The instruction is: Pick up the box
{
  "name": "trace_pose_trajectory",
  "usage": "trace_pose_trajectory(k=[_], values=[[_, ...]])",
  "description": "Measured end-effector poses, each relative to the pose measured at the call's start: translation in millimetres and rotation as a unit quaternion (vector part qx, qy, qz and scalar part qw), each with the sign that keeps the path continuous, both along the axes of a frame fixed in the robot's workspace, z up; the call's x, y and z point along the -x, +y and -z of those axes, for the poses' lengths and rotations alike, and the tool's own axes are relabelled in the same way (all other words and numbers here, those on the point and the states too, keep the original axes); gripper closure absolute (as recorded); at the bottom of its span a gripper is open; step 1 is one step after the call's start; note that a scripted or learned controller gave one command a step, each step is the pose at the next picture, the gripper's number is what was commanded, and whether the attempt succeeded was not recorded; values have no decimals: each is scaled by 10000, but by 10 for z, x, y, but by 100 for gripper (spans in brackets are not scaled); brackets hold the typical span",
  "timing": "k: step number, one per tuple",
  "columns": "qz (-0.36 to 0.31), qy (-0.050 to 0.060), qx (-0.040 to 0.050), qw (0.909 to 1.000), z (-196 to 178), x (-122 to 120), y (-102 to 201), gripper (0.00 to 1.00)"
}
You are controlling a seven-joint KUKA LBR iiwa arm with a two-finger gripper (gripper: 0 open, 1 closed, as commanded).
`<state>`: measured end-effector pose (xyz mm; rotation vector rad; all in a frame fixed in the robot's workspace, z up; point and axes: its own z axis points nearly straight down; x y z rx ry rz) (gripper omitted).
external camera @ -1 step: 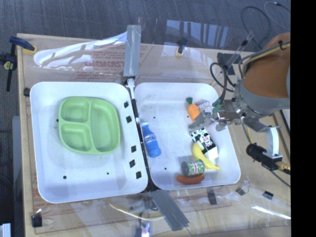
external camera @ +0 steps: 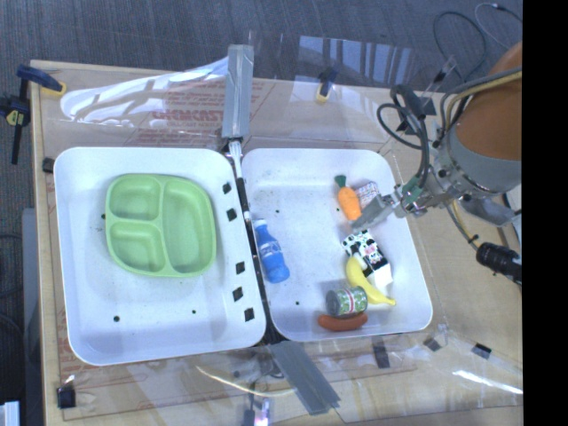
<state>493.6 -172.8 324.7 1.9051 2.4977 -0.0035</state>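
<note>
Camera view: one box [external camera: 366, 256], one carrot [external camera: 349, 201], one bottle [external camera: 270, 253].

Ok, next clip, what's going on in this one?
A grey robot arm reaches in from the right over the right bin, its gripper hovering near the bin's upper right, just right of a toy carrot. The cow-patterned box, the thing to pick up, lies lower in that bin against a banana, not yet lifted. A blue bottle, a small can and a sausage also lie there. The left bin holds a green divided plate.
</note>
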Motion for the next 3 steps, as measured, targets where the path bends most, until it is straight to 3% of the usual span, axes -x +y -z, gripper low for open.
trace_pose_trajectory(k=[1, 2, 3], values=[[-24, 15, 8, 10000, -80, -24, -11, 100], [-25, 14, 10, 10000, -81, -25, -10, 0], [-577, 24, -17, 9983, 614, -614, -284, 0]])
